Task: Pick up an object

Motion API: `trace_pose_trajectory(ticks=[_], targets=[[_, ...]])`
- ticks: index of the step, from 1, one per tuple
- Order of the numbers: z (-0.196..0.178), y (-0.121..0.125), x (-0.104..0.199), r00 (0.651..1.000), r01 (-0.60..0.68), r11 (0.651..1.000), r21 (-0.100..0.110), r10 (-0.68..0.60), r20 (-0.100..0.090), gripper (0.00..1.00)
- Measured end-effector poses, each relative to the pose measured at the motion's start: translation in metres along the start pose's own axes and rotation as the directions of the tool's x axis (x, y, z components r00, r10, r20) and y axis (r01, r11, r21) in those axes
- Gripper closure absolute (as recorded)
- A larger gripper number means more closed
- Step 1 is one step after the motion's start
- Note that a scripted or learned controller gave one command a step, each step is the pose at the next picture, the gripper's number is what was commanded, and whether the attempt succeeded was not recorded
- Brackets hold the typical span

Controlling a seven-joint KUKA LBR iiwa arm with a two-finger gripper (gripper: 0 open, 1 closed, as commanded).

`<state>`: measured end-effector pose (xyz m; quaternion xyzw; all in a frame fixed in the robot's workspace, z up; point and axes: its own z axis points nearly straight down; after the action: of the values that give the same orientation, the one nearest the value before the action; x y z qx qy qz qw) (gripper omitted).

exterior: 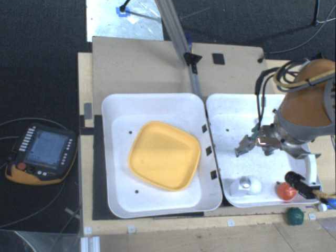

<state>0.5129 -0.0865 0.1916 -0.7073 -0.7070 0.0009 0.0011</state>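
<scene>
My gripper (pixel 253 144) hangs over the middle of the right bin (pixel 231 114), with the grey arm and its orange band behind it to the right. A small white and silver object (pixel 247 185) lies near that bin's front wall, below and slightly left of the gripper. An orange-red ball (pixel 285 191) rests in the front right corner of the same bin. In the left bin (pixel 118 140), a yellow square plate (pixel 165 155) lies flat. Nothing can be seen held in the gripper.
A dark green ball (pixel 295 216) sits on the bench just outside the right bin's front right corner. A handheld control pendant (pixel 42 152) lies on the floor at the far left. A slanted metal pole (pixel 176 28) rises behind the bins.
</scene>
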Motion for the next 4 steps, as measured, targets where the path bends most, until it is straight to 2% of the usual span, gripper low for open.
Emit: trace_pose_trajectory(ticks=[1,2,4], targets=[[0.044,0.003,-0.006,1.0,0.0,1.0,0.0,0.0,0.0,0.0],[0.032,0.004,-0.006,1.0,0.0,1.0,-0.004,0.0,0.0,1.0],[-0.077,0.008,-0.015,1.0,0.001,1.0,-0.008,-0.001,0.001,1.0]])
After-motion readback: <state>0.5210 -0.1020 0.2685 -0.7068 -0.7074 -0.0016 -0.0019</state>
